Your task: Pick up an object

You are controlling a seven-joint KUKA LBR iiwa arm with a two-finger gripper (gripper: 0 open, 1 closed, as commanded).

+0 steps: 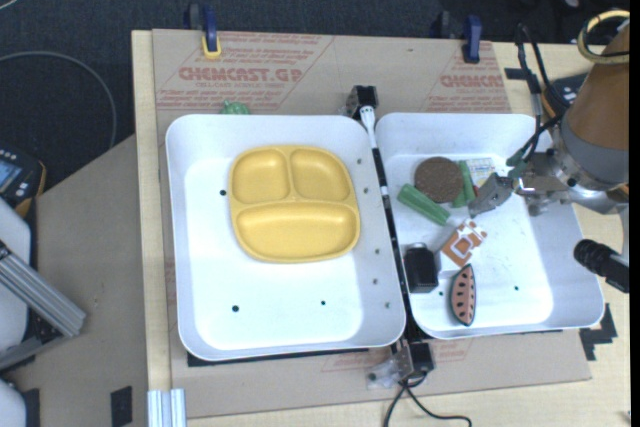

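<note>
Gripper point(492, 195) sits low in the right bin point(530, 295), reaching in from the right, tip near the bin's upper-middle where most objs cluster. Can't tell how the pincer is set, the tip is a dark blur against the clutter, and nothing is visibly held. Nearest candidates: a brown round disc point(438, 178) just left of the tip and a small pale packet point(478, 167) just above it, w/ a green stick point(424, 205) further left, lying on a diagonal from upper-left to lower-right. Below the tip, a bit apart, an orange-and-white block point(463, 243); further down a black block point(420, 268) and a watermelon-slice toy point(461, 295) w/ long axis roughly up-down in view. Key relation, as I judge it: the closest cluster lies left and slightly up from the tip, so a short move that way probably reaches disc or green stick; for the stick, closing across its diagonal would matter. Left bin point(200, 245) holds just a yellow divided plate point(294, 203), well apart from the arm, so an unlikely pick.
</note>
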